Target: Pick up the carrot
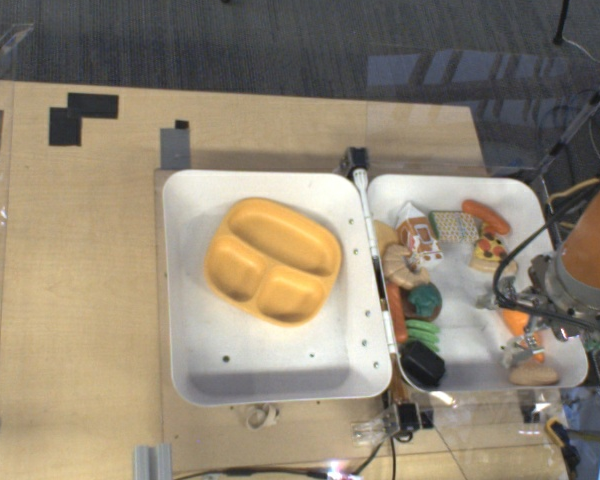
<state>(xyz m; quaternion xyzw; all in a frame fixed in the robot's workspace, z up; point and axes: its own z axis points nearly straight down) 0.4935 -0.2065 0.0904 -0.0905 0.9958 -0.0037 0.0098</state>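
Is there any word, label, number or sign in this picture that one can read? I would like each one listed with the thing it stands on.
None can be read.
Small box in the right bin: coloured print, too small and blurred to tell whether it holds words.
Pizza slice toy: only dots, no text.
Yellow tray in the left bin: plain.
Black shapes on the bench: plain marks, no letters.

the divided tray sits in the left bin; right of that bin, the right bin holds the small items, the carrot nearest its right wall.
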